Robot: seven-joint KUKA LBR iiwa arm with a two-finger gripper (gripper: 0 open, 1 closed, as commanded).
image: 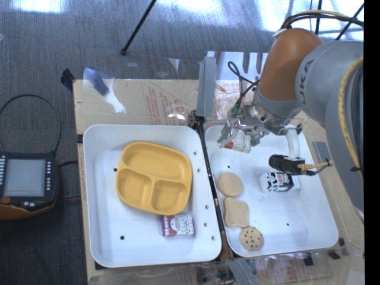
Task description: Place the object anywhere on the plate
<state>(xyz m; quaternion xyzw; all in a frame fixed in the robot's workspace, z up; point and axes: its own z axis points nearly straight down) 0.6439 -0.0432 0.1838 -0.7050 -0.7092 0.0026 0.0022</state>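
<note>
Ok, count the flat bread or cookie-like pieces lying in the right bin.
3, in a column along its left side: a round one at the top, a toast slice below, a chip cookie nearest the front. The arm may hide others.

The counter, topped with brown cardboard, carries two shallow white bins side by side: the left bin and the right bin, their inner edges nearly touching. A blue and white scrap lies near its far left corner.

A robotics lab: beside the two white bins sits a teach pendant on grey carpet, a tripod leg behind them.
</note>
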